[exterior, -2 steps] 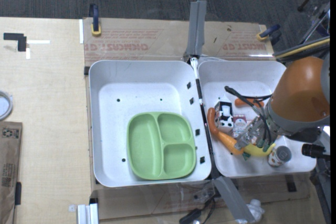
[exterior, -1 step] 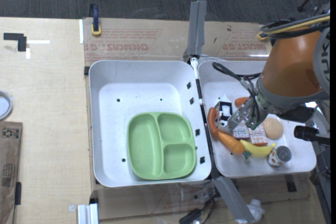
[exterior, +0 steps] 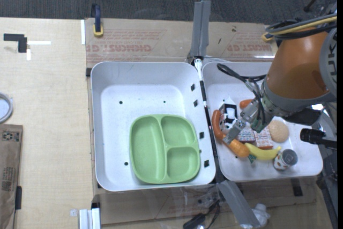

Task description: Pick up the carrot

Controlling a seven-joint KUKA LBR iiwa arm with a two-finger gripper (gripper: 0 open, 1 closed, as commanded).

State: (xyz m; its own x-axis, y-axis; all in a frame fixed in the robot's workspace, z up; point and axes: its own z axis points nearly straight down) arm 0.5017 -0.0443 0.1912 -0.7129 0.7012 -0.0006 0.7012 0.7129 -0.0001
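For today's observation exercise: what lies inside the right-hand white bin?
Right bin: carrot, banana, red piece, round bun, small tin. The arm covers its back half.

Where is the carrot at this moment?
The carrot lies in the right bin, near its left wall, just below the gripper and touching the left end of the banana.
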